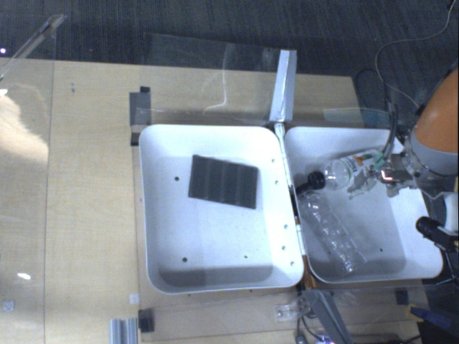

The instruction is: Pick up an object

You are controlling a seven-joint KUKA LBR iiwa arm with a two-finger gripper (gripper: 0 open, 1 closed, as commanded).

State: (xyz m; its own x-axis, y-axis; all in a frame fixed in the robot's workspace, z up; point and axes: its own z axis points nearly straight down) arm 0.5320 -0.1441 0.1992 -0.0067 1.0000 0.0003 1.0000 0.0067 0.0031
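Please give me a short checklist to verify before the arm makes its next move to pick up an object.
1. Object in reach: a clear bottle lies in the right bin by the claw: ok.
2. Bottle held between the claw's fingers: cannot tell.
3. Bottle apart from the second clear bottle: cannot tell.
4. Bottle's black cap off the bin wall: ok.
5. Dark pad lies flat in the left bin: ok.
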